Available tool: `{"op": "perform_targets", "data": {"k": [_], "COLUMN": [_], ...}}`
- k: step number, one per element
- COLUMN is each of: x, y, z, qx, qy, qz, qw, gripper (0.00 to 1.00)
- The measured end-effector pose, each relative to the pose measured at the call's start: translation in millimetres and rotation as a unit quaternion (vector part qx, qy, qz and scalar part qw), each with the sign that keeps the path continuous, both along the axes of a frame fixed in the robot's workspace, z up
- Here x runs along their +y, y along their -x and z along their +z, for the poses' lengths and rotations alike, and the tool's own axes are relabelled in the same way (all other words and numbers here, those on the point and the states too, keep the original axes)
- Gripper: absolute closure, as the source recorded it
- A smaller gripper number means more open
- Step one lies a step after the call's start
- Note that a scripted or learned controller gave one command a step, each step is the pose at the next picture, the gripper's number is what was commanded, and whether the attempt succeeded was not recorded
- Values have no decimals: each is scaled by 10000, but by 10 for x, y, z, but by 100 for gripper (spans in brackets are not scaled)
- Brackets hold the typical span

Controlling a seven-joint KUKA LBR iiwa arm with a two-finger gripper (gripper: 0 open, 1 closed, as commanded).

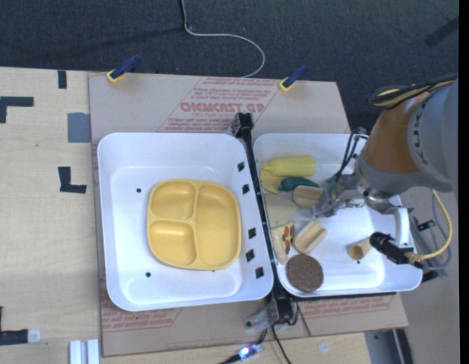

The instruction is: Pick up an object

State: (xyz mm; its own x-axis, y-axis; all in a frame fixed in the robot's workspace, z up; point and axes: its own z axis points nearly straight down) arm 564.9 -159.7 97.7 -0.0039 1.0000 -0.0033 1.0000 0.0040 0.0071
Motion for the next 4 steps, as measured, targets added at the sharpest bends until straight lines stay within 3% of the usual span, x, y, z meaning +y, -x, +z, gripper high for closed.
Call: {"op": "perform_targets", "data": {"k": [2, 3, 4], "x": [-38, -32, 291], "y": [16, 12, 336], "z": [1148, 1273, 1343], "qx": [17, 35, 50], "qy": [-11, -17, -20], "qz": [-10, -13, -7], "qw": [10000, 10000, 10000], "gripper": [100, 100, 100]}}
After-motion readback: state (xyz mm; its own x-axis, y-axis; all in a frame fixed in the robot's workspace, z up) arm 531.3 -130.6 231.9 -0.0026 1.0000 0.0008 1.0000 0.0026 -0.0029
